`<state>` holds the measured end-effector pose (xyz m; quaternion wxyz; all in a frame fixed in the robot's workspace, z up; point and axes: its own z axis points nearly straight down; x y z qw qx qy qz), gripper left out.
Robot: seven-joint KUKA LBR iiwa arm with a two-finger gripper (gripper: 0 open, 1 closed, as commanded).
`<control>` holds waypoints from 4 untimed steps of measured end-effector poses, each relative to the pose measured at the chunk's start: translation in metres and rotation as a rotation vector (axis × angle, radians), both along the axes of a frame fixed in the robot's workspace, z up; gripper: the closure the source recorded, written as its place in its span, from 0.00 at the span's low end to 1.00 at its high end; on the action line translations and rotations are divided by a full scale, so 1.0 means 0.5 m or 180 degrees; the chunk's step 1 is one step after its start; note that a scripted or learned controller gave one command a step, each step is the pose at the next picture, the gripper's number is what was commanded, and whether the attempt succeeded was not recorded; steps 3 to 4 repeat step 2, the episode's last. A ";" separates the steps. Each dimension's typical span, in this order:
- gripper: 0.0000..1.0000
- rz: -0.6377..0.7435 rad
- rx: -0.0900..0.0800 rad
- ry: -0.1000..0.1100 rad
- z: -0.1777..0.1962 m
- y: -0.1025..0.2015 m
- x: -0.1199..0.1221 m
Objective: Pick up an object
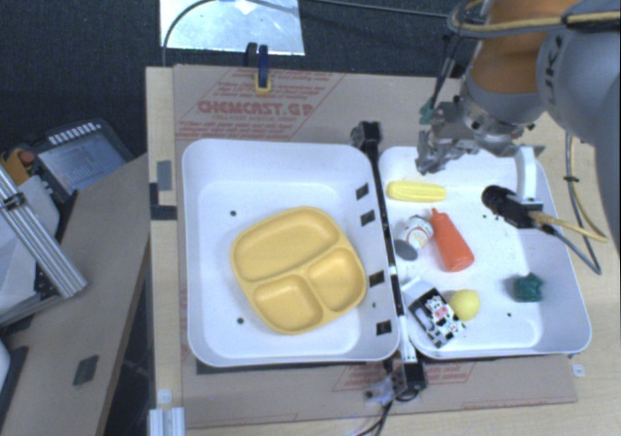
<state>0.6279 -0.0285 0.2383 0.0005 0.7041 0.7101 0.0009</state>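
Where bins (291, 157) sit, cardboard-covered bench (291, 99)

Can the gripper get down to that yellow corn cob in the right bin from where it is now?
Probably yes. The gripper hangs just above the yellow corn cob, which lies apart from the orange carrot and the small can, with nothing on top of it.
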 end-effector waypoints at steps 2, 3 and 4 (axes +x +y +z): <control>1.00 -0.0002 0.0000 0.0003 -0.025 0.220 0.024; 1.00 -0.0002 0.0000 0.0003 -0.025 0.220 0.024; 1.00 -0.0002 0.0000 0.0003 -0.025 0.220 0.024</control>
